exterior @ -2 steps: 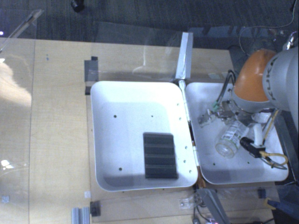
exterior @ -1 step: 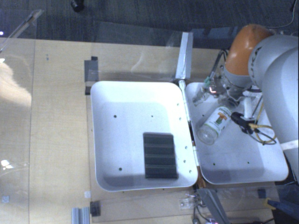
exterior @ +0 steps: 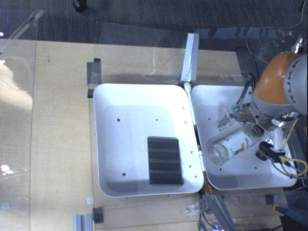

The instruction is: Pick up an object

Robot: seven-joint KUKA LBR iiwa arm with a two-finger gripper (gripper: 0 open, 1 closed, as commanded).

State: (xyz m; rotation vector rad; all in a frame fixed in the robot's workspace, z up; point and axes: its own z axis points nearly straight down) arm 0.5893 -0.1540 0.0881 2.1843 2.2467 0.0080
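My arm reaches in from the right over the right bin (exterior: 211, 179), its orange band above the wrist. My pincer (exterior: 236, 117) sits low near the bin's middle; I cannot tell its state. A clear plastic bottle (exterior: 231, 147) lies on its side in this bin, just below my pincer. In the left bin (exterior: 108, 129) a black ridged block (exterior: 165, 160) rests flat toward the near edge.

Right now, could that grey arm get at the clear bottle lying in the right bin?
Probably yes. The clear bottle lies on its side in the right bin, uncovered, and the gripper hangs just above and beside it. Nothing sits between them.
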